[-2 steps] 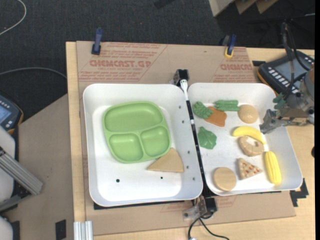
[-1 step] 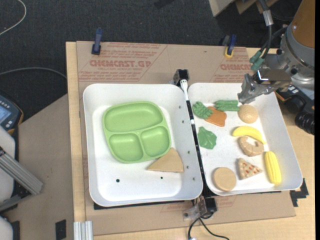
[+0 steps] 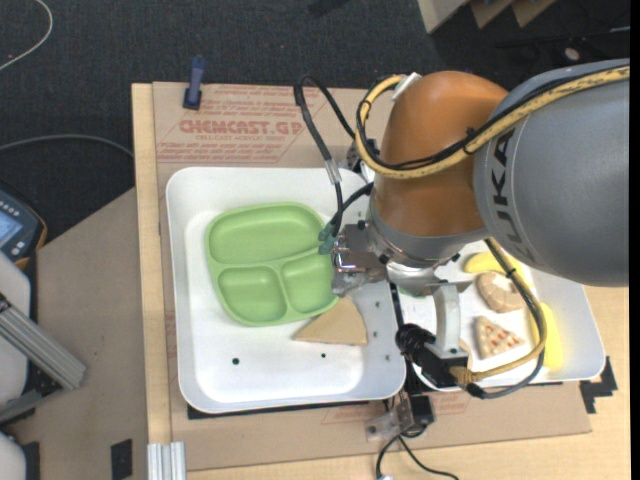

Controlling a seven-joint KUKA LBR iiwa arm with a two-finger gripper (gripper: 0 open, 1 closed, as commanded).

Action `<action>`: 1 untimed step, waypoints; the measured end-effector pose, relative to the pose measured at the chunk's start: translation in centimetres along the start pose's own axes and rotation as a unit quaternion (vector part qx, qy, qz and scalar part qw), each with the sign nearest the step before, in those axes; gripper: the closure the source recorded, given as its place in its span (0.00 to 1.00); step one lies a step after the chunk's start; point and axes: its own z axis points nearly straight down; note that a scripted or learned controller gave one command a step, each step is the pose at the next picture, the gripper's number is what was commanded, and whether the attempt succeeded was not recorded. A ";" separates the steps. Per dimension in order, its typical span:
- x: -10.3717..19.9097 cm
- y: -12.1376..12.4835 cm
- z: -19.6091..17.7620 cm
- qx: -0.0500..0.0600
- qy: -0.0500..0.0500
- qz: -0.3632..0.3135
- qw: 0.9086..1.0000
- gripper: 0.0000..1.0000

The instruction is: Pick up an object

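- The arm's orange wrist band (image 3: 440, 158) hangs over the seam between the two white bins, and its bulk hides the claw, so I cannot tell the claw's state.
- Nearest thing to the wrist is the green divided plate (image 3: 268, 263) in the left bin (image 3: 190, 298), its three-o'clock rim touching or just under the wrist hardware.
- Judged by look, the plate is light, stiff moulded plastic, smooth and likely slippery; its thin raised rim or a divider wall offers the best pinch.
- A tan wedge (image 3: 335, 328), like a cardboard or toy slice, lies at the plate's five o'clock, touching its rim; flat and light, it would be hard to pinch off the floor.
- In the right bin (image 3: 585, 353), a toy pizza slice (image 3: 497, 338), a beige lump (image 3: 497, 292) and a yellow banana-like piece (image 3: 484, 264) look small and rigid.
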 end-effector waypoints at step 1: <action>-0.6 0.4 -1.9 -0.010 0.000 0.005 1.000 1.00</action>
